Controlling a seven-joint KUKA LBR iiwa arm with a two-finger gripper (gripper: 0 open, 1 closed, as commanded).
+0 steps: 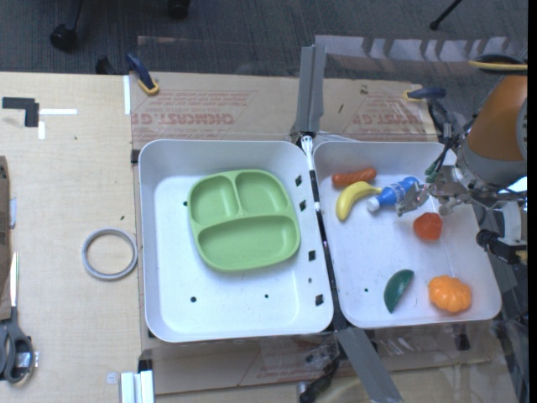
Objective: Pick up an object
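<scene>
Right now, by label
Arm: grey with an orange band, reaching in from the right over the right bin (495, 309)
Gripper (409, 200): low in the right bin's upper half; fingers closed around the end of a blue and white object (392, 193)
Blue and white object: lies just right of the banana (353, 198), below the orange-red sausage-shaped toy (353, 177)
Red object (428, 226): just below the gripper, apart from it
Green leaf-shaped piece (398, 290): lower part of the right bin
Orange pumpkin-like toy (450, 295): beside the green piece, near the bin's front right corner
Left bin (155, 250): green divided plate (244, 219)
Tabletop (59, 183): tape ring (110, 253) left of the bins
</scene>
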